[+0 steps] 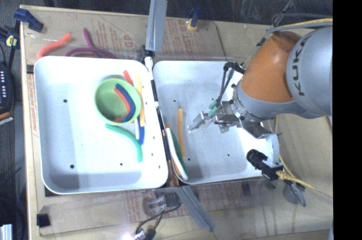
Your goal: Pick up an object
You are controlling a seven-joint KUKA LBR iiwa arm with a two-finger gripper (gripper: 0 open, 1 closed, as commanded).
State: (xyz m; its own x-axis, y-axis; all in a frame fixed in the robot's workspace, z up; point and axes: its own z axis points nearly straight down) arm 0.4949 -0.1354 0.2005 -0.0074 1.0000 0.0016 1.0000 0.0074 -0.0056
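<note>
My gripper (205, 118) hangs low over the middle of the right bin (226, 168), reaching in from the right. A small green piece (214, 105) shows just above it, and I cannot tell whether it is held. An orange stick (180, 127) lies on the bin floor to the gripper's left. Green and white sticks (176, 155) rest along that bin's left wall. The left bin (62, 137) holds a green bowl (111, 101) with red and blue curved pieces (128, 98) across it, a yellow stick (141, 102) and a green curved strip (131, 138).
The grey and orange arm (283, 77) covers the right bin's right side. A black fitting (259, 161) sits at its lower right corner. Outside the bins, an orange strip (54, 45) and purple tube (90, 51) lie at the bench's back left.
</note>
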